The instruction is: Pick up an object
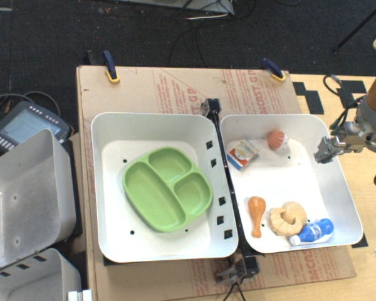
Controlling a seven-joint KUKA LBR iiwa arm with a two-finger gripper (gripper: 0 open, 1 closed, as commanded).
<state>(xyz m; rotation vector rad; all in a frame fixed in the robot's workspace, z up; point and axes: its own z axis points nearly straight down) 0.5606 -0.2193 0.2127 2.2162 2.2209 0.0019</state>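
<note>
The gripper point(326, 150) hangs over the right bin's point(341, 187) right wall, holding nothing visible, its opening impossible to judge, while a croissant point(287, 218), drumstick point(256, 214), bottle point(312, 232), carton point(242, 153) and ball point(276, 139) lie inside.

A grey arm point(368, 115) with an orange band, ending in dull metallic jaws.

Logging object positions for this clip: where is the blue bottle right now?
The blue bottle lies in the right bin, at its near right corner, touching the croissant.
</note>
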